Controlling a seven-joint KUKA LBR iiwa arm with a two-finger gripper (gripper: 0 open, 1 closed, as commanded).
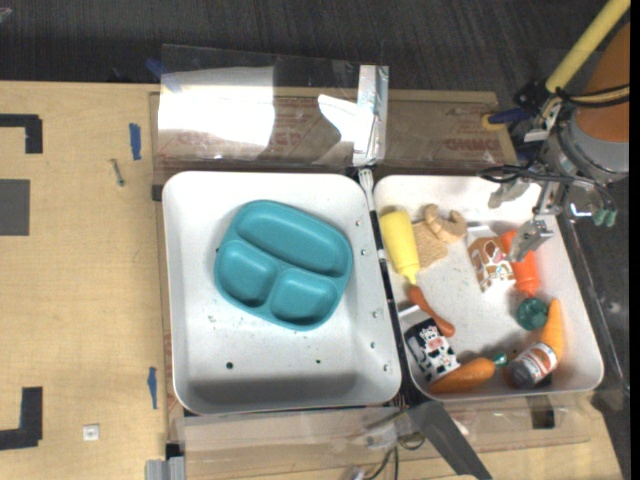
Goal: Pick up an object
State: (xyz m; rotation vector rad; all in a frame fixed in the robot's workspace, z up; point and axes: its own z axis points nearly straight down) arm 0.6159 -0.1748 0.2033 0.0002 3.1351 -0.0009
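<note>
Starting at the near edge of the right bin (590, 368), a carrot (465, 375) lay along the front wall, touching a small black-and-white carton (428, 348) on its left and a little jar (532, 364) with a red label on its right. Just behind the jar stood a second orange carrot-shaped piece (553, 326) with a green top (531, 313) beside it. All of these looked like light, hard plastic toys, smooth and a bit slippery, so a pinch across the narrow middle of a carrot seemed the safest hold. Moving further in, a thin red-orange pepper (432, 310) lay near the dividing wall, and behind it a yellow bottle (399, 241), rounder and likelier to roll out of a pinch unless taken across its body. Next to the bottle sat a tan biscuit-like lump (436, 236), and to its right a small printed box (489, 262) with flat sides that would grip well. The gripper (533, 238) hung low over the far right part of that bin, just beside the box and above an orange piece (526, 271), and whether its fingers were spread or closed could not be told; nothing could be seen held between them. Off to the left, the other bin (190, 348) carried a teal divided plate (284, 262), wide and awkward for two fingers.
</note>
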